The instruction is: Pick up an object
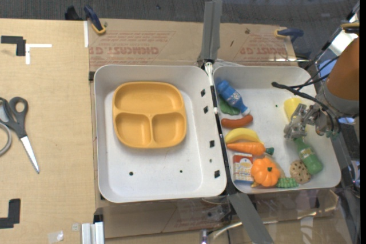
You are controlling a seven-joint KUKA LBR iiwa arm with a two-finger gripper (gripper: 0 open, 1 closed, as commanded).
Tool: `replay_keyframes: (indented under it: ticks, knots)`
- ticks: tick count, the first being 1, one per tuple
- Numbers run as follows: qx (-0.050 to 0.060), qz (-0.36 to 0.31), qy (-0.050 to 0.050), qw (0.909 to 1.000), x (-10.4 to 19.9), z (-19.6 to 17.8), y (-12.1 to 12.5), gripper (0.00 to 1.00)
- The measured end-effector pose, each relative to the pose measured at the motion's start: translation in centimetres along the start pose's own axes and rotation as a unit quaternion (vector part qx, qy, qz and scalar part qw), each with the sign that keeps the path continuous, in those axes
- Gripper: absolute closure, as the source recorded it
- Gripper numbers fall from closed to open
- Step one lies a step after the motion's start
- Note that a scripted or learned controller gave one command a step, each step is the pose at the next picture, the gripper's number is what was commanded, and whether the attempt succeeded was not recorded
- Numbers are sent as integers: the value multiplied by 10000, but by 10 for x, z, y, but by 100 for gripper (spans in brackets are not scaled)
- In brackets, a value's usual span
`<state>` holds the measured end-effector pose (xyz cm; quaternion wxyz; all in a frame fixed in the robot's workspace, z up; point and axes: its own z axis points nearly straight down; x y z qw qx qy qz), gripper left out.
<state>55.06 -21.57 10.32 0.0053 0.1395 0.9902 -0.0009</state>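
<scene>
Two white bins, end effector (295,127) (grip state unclear) above green bottle (309,159), right bin (260,80).

bins (108,140): smooth white plastic, slight gloss
divided plate (150,114): matt yellow plastic
bench (43,140): pale wood, matt
scissors (22,128): metal blades, grey handles

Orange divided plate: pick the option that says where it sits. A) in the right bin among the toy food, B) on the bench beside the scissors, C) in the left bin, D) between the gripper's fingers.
C: the orange divided plate lies flat in the left bin, apart from the toy food in the right bin.
</scene>
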Motion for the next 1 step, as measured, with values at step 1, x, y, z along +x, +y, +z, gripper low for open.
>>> replay_keyframes:
  ticks: [1]
  knots:
    - [0, -1, 2, 10000, 0, 0, 0, 0]
